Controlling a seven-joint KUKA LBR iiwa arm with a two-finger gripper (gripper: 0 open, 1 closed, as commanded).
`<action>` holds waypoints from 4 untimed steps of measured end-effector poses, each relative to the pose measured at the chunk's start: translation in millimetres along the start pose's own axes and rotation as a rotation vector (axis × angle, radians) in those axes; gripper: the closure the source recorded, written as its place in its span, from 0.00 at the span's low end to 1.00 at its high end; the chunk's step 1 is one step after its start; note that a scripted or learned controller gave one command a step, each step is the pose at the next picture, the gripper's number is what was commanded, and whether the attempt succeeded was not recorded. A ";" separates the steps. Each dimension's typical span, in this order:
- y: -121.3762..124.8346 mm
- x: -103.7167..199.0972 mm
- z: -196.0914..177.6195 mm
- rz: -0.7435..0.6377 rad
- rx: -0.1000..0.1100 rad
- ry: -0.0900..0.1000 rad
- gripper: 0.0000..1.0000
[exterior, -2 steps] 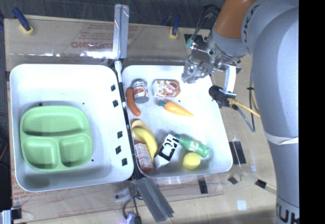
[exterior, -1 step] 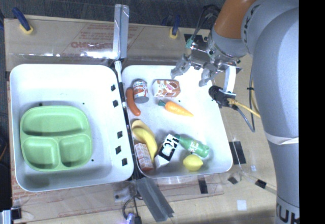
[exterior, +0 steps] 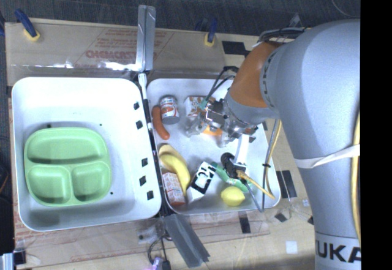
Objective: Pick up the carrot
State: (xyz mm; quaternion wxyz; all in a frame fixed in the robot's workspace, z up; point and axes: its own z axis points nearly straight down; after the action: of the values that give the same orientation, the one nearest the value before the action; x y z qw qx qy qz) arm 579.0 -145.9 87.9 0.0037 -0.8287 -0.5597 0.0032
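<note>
In the right bin, a small orange patch that looks like the carrot shows just below my gripper. Most of the carrot is hidden by the gripper body. The gripper is low in the middle of the bin, reaching in from the right beneath the orange wrist band. A crinkled clear wrapper lies against its left side. Whether the carrot is between the jaws is hidden.
The right bin also holds a can, an orange-red sausage, a banana, a bottle, a black-and-white box, a lemon and a green-handled tool. A green divided tray lies in the left bin.
</note>
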 end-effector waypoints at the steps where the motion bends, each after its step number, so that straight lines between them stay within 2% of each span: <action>1: -1.1 -0.8 -5.6 -0.002 0.008 -0.002 1.00; 2: -2.3 -1.1 -11.1 -0.004 0.017 -0.003 1.00; 3: -105.9 -15.8 -117.7 0.135 0.001 0.000 1.00; 4: -107.3 9.2 -27.6 0.262 -0.026 0.012 1.00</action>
State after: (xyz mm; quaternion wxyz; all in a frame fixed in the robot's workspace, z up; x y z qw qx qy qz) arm 483.1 -97.3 116.5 -0.0044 -0.8947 -0.4466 -0.0086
